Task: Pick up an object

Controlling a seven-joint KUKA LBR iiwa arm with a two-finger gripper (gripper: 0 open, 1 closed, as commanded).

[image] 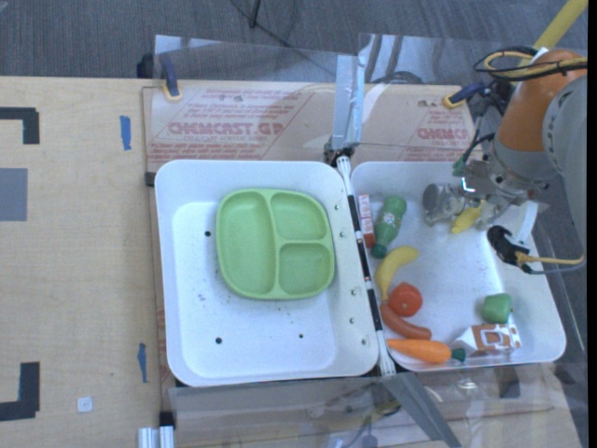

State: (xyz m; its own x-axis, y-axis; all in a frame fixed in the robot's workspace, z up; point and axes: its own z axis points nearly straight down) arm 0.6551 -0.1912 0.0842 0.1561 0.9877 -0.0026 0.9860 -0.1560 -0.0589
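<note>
From above, I see my gripper (457, 208) low over the right bin (536, 292), near its far wall, with a small yellow object (465, 219) between its fingers. Nearer me lie a green bottle (387, 223), banana (395, 265), tomato (405, 299) and carrot (422, 350). The left bin (182, 278) holds a green divided plate (276, 243).

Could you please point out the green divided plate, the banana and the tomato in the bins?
green divided plate (276, 244), camera view, on the ridge where its compartments meet.
banana (395, 265), camera view, on the middle of its curve.
tomato (406, 300), camera view, on its red top.
</note>
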